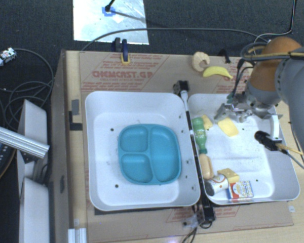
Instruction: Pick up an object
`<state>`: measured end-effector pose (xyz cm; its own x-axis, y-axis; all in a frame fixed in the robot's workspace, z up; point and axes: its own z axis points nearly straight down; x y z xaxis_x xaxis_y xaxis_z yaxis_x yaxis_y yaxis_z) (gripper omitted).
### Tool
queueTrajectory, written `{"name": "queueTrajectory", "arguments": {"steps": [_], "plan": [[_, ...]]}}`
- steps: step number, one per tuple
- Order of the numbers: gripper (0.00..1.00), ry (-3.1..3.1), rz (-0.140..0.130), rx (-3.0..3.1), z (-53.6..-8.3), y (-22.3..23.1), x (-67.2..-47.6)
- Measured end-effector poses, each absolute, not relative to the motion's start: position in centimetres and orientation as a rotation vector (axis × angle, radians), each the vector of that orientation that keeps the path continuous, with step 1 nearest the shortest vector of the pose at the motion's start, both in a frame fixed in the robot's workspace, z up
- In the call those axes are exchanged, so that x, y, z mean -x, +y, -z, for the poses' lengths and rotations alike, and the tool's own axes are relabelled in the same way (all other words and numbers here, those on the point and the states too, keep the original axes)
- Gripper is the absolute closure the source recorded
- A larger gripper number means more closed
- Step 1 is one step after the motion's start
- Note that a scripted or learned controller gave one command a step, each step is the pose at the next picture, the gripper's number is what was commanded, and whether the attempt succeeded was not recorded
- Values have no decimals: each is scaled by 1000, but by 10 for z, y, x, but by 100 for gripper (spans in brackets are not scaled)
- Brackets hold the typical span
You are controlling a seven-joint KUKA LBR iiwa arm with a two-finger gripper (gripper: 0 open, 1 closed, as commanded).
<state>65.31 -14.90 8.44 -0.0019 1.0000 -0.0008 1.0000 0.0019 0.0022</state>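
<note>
**Approach over right bin, nothing secured**

The yellow block (228,127) lies flat on the floor of the right bin (289,184), upper middle, apart from the green bottle (199,133) along the bin's left wall. My gripper (235,110) hangs just above and beside the block's upper edge; I cannot tell its opening, and nothing shows in its hold. I judge this the approach step. Next move calls for centring over the block, then descending. The blue tray (149,153) sits in the left bin (99,105).

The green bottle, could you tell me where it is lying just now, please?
The green bottle lies in the right bin, along its left wall, just left of the yellow block.
</note>
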Motion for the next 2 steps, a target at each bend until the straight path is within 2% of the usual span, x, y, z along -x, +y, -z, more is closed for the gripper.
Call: {"name": "queueTrajectory", "arguments": {"steps": [1,2], "plan": [[0,2221,-2,-2217,-85,-164,-652],[0,2221,-1,-2218,-85,-177,-641]]}}
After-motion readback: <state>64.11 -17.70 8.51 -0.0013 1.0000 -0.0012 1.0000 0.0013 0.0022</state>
